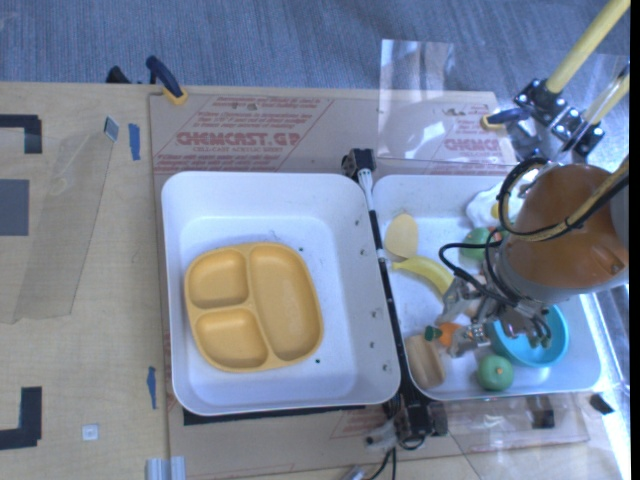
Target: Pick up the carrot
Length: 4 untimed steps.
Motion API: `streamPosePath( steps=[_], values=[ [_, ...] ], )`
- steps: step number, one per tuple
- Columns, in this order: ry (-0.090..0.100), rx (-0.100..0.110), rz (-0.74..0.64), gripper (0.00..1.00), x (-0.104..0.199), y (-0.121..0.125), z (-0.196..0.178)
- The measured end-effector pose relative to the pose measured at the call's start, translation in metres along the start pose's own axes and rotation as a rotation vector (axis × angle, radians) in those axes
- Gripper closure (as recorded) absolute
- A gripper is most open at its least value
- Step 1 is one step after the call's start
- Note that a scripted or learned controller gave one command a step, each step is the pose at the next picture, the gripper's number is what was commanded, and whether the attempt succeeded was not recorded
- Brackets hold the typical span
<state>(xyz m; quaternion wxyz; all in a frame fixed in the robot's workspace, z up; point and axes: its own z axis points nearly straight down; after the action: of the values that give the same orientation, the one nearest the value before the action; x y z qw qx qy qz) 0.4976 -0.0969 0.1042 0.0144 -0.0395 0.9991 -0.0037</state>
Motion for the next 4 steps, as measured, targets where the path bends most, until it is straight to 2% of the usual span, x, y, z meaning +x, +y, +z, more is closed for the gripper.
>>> streamPosePath(
  steps=[1,2,3,4],
  values=[
    [0.001,-0.01,-0.306,1.0,0.007,-0.008,0.011],
    [0.017,-0.008,0.148,1.0,-0.02,0.054,-0.083],
    [0.016,-0.007,0.005,1.0,-0.005,-0.015,0.008],
    [0.002,0.003,0.021,1.0,0.0,-0.001,0.01]
  ],
)
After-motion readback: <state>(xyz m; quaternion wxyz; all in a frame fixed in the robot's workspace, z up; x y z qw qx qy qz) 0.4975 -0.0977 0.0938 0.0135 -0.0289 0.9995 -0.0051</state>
